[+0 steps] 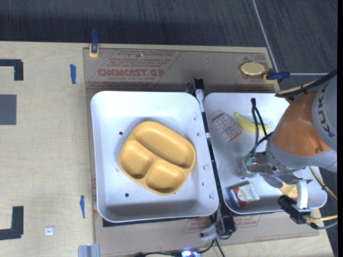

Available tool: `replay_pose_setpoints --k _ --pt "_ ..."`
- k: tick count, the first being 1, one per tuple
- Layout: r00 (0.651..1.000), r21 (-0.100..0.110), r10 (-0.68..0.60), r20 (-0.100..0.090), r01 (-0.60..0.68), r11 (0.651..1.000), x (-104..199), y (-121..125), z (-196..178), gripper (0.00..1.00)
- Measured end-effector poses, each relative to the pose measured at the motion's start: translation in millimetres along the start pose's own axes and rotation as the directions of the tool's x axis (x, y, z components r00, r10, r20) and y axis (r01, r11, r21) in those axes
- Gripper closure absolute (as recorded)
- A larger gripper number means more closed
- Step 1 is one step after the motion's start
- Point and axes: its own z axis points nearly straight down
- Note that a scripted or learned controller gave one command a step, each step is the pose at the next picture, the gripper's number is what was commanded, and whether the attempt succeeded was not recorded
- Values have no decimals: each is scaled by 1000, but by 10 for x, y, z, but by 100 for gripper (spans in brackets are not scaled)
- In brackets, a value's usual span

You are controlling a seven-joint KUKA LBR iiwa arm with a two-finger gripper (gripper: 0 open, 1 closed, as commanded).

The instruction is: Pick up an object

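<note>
Camera view: the arm [300, 130] hangs over the right bin [217, 159], its gripper [262, 165] hidden under the wrist, so its opening cannot be told. Candidates: a carton [244, 194] at 7 o'clock, a packet [226, 126] at 10 o'clock, a banana [246, 123] beside it. The robot should probably descend squarely over one.

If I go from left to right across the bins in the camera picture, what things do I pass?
Yellow divided tray in the left bin → red-and-white packet → small carton near the front edge and a yellow banana-like object at the back → the grey and orange arm.
</note>
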Motion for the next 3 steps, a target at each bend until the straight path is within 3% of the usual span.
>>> replay_pose_setpoints --k 1,3 --pt "1000 0 0 0 0 1000 0 -1 0 0" --pt "1000 8 -3 -5 3 1000 -9 -24 111 0"
